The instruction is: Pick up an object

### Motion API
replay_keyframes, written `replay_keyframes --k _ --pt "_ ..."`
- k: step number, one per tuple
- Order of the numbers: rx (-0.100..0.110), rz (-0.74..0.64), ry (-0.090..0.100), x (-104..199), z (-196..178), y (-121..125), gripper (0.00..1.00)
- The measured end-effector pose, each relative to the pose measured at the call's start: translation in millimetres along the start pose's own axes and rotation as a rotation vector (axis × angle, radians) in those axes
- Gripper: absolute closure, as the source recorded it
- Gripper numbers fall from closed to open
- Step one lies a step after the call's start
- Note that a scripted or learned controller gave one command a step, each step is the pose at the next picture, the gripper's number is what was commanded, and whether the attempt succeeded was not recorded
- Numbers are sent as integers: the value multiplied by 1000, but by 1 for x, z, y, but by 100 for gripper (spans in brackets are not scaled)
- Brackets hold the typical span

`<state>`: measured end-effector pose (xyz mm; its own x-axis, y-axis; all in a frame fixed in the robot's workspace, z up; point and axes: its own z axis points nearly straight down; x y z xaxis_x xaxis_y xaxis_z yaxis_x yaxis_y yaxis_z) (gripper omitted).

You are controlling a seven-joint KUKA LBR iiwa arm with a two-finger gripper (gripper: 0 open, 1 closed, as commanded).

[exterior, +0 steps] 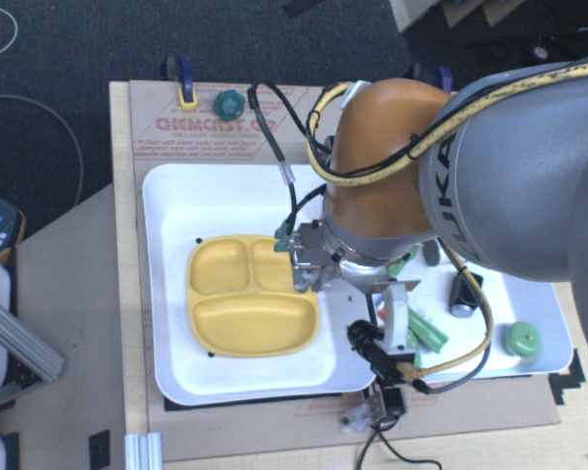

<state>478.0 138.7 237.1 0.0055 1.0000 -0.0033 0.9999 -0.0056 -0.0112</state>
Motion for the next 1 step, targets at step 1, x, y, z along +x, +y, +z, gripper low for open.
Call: replay_keyframes --k 1 --pt "-5 3 1 -87 26 28 100"
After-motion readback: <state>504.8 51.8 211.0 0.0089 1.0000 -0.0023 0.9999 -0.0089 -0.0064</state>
